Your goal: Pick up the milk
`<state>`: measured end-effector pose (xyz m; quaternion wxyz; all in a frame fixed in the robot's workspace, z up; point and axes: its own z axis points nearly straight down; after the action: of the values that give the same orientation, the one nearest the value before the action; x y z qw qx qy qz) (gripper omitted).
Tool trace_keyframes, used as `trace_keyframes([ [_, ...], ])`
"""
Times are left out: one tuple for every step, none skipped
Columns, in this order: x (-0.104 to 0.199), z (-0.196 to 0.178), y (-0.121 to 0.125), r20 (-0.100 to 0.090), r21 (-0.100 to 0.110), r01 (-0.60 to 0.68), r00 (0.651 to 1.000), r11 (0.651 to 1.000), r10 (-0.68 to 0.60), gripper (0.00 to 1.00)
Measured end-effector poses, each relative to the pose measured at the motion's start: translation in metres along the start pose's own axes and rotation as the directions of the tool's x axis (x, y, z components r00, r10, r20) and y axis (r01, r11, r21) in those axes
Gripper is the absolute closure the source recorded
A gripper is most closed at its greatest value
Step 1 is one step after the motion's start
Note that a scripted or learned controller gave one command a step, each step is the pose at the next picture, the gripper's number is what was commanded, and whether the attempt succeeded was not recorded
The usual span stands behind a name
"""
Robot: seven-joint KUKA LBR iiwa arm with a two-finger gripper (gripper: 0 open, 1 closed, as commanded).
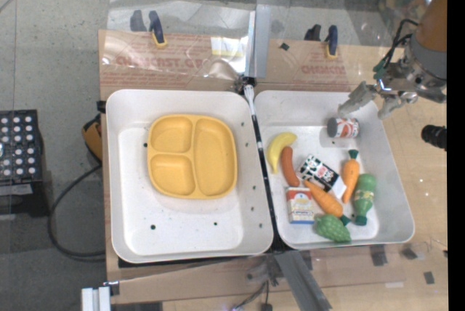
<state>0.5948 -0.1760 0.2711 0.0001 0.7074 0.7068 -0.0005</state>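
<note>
The milk [319,173], a small black-and-white cow-patterned carton, lies tilted in the right-hand bin [392,179], well to the right of the yellow divided plate [193,155] in the neighbouring bin. A sausage [290,166] sits just on its plate-facing side, a carrot [350,176] just beyond it. The gripper [369,99] hangs farther from the plate, above the bin's far corner, fingers spread wide and holding nothing. The pick appears not yet begun: reaching, closing and lifting all remain.
</note>
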Motion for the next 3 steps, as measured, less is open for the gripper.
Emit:
trace_keyframes([
  [0.022, 0.169, -0.019, -0.001, 0.000, 0.021, 1.000, 1.000, -0.021, 0.00],
  [0.076, 0.178, -0.076, 0.003, 0.000, 0.052, 0.999, 0.999, -0.052, 0.00],
  [0.047, 0.178, -0.098, 0.001, -0.002, 0.137, 0.991, 0.991, -0.137, 0.00],
])
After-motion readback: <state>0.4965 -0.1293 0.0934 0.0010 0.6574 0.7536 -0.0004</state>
